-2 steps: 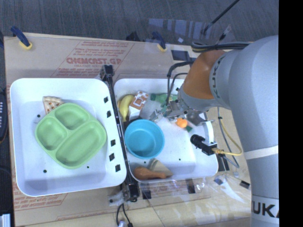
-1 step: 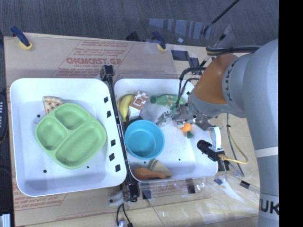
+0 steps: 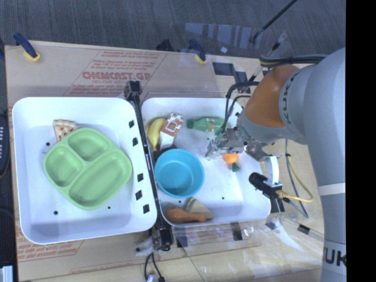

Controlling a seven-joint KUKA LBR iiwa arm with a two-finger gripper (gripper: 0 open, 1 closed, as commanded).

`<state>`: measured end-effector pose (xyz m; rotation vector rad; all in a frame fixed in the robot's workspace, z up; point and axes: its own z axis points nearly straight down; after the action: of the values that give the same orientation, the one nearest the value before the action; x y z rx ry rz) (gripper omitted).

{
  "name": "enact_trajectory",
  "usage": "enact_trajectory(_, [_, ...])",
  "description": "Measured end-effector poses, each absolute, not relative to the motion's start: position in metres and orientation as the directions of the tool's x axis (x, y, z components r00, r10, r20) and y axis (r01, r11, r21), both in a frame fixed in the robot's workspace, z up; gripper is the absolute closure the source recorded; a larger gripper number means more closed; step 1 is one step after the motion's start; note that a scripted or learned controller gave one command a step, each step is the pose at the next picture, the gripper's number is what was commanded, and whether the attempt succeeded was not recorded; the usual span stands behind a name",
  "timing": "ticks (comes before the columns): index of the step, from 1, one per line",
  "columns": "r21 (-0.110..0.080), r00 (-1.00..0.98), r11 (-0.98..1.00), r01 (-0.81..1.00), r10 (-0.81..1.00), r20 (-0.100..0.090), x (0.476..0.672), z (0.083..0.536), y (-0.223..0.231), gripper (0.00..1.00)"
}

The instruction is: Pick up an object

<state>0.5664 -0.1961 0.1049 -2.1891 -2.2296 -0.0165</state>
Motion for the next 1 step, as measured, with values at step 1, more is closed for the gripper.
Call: enact_trajectory(1, [-0.013,0.449,-0.449,0.893,0.893,0.001,0.5011,0.145,-0.2116,1.0])
